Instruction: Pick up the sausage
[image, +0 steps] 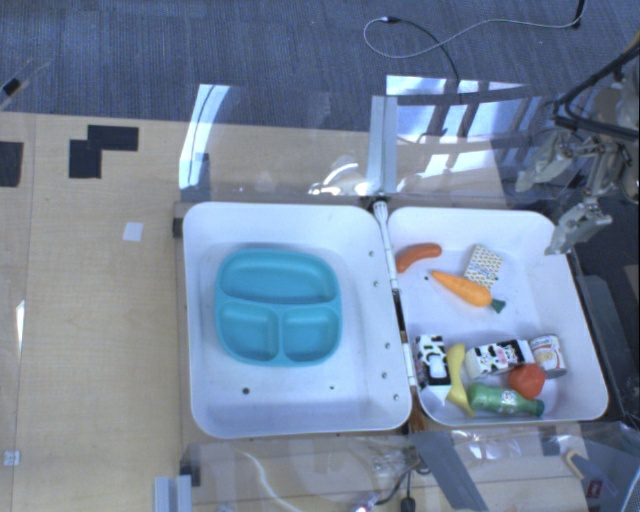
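Two white bins, one teal divided plate in the left bin. The right bin holds one sausage by the divider at the far end, one carrot just beside it, one patterned box, plus a banana, tomato, green bottle and milk carton clustered nearer. The gripper hangs over the bin's far right corner, touching nothing; can't tell its opening.

arm: at the view's upper right edge, mostly out of frame
gripper: pale, at the upper right, pointing down and to the left
finger state: too blurred to tell
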